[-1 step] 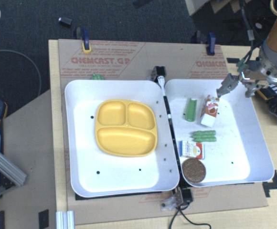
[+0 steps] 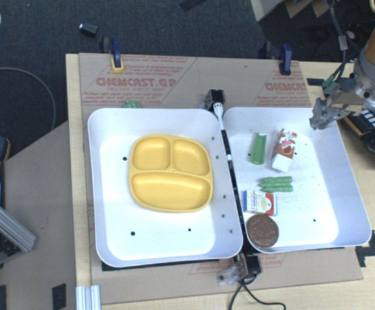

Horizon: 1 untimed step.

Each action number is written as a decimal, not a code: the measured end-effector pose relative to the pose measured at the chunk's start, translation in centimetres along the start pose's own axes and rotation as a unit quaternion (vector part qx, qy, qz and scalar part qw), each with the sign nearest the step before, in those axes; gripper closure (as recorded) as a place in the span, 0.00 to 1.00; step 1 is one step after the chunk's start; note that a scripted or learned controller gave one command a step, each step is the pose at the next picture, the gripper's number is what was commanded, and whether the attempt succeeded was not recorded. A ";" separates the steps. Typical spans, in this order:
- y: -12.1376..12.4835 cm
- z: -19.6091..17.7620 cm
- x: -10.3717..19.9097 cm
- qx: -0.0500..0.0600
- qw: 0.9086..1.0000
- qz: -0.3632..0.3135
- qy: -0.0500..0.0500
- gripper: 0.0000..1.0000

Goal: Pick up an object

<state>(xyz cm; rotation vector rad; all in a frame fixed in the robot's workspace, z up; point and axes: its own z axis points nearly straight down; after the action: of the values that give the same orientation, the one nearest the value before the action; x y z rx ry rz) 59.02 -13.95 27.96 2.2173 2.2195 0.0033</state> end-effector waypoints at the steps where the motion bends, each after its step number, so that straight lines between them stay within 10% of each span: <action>1: -2.9 -0.7 -2.3 0.003 1.000 0.002 0.001 1.00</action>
<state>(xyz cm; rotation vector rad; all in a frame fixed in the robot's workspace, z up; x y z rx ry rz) 56.14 -16.23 28.60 2.2258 2.2192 -0.0018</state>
